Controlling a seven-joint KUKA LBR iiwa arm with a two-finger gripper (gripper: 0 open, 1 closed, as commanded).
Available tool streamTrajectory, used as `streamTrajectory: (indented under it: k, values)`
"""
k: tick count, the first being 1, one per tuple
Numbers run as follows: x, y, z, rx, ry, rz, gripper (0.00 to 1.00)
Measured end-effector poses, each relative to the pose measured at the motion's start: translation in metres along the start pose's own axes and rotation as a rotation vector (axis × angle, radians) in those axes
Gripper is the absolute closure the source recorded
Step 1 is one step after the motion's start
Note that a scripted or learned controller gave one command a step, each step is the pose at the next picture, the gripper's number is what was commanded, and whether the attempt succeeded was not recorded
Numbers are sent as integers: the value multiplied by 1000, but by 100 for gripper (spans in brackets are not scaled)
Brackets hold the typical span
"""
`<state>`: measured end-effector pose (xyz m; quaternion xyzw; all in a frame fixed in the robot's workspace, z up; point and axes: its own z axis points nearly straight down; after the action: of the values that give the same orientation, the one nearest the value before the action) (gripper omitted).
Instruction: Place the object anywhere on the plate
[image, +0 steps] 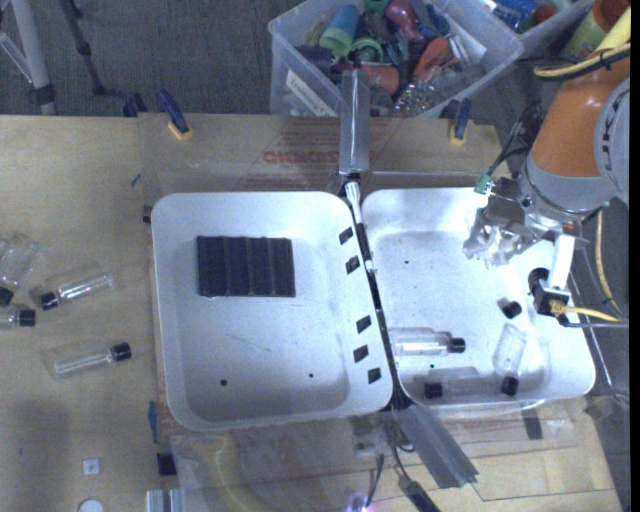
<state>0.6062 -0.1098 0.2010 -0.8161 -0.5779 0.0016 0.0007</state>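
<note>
I'm seeing loose vials (78, 290) lying on the bench (80, 180) left of the bins, blue clamps (176, 124) gripping its far edge, and a clear tub (395, 45) of colourful clutter sitting beyond that.

This is a robotics lab: a plywood bench (70, 180) carries two white bins (250, 400) clamped side by side, the grey and orange arm (585, 120) reaches in at right, and a clear tub of bright oddments (400, 50) (test objects, seemingly) sits far behind.
</note>
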Motion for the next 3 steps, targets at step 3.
streamTrajectory:
  k: [3]
  values:
    - [86,-113,-233,-4,4,1033,100]
